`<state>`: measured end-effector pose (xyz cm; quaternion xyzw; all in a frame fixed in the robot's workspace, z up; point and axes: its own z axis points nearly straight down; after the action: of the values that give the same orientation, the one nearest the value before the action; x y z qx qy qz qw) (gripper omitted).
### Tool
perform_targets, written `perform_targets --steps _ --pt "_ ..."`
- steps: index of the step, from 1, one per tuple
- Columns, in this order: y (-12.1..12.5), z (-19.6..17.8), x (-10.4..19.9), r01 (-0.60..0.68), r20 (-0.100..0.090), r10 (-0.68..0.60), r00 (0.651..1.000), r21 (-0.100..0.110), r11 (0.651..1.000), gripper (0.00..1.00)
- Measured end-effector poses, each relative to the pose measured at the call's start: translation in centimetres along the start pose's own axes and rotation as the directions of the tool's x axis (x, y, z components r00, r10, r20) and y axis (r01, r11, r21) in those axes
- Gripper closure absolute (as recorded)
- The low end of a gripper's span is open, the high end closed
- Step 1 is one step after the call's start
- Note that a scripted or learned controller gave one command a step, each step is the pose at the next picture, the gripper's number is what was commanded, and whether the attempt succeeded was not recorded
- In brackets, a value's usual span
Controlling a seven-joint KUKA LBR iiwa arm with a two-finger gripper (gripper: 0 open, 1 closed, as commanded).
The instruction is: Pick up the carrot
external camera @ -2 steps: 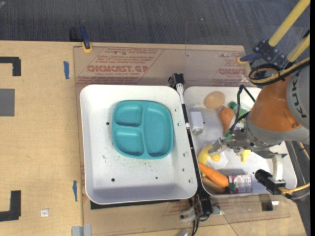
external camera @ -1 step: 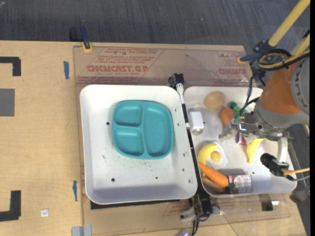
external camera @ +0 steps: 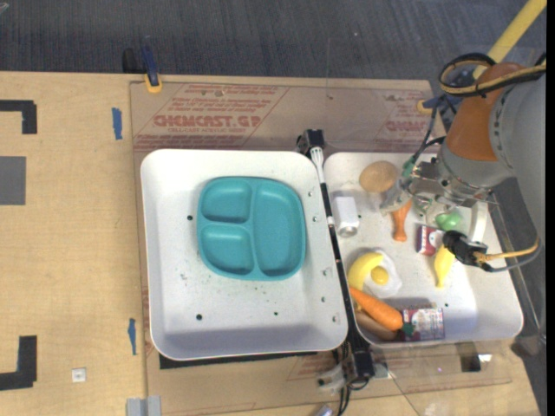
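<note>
An orange carrot (external camera: pixel 378 308) lies at a slant in the right bin's (external camera: pixel 499 315) front left corner, partly on a brown item. A smaller, thin orange piece (external camera: pixel 400 224) lies further back near the bin's middle. My gripper (external camera: pixel 418 199) hangs over the back of the right bin, just above and right of that thin orange piece and far from the larger carrot. Nothing can be seen held in it.
The right bin also holds a tan disc (external camera: pixel 378 178), a white cylinder (external camera: pixel 346 214), a yellow-and-white toy (external camera: pixel 374 272), a banana (external camera: pixel 443 266), a green item (external camera: pixel 449 221) and a can (external camera: pixel 422 322). The left bin (external camera: pixel 165 250) carries a teal divided plate (external camera: pixel 252 227).
</note>
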<state>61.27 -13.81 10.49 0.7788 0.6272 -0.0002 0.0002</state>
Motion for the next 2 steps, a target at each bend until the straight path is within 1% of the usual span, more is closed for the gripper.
perform_targets --steps 1,2 --pt "3.5 1.8 0.3 -0.078 -0.001 0.078 0.997 0.002 0.997 0.00" --pt "3.7 0.4 0.2 -0.074 0.004 0.074 0.997 -0.005 0.997 1.00"
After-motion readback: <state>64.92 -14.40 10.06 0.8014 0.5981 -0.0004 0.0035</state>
